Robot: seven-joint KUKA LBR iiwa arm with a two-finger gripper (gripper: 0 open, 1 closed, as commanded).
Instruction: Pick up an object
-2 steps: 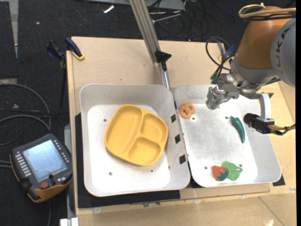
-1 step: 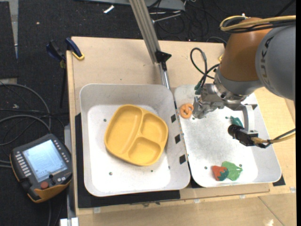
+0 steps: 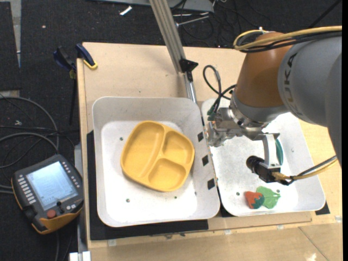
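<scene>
Tan counter (image 3: 130,72) carries two white bins (image 3: 109,113); dark cable-strewn floor (image 3: 38,91) surrounds it. Whether the gripper (image 3: 217,132) grasps anything, I can't tell.

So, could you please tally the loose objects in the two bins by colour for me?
Yellow: 1, the divided plate in the left bin.
Green: 1, small object in the right bin.
Red-orange: 1, small object beside it.
Teal: 1, object under the arm.
Total: 4

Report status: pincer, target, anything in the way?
Pincer low over right bin, near its left wall. Red-and-green toy loose at bin's front. Yellow plate in left bin.
</scene>
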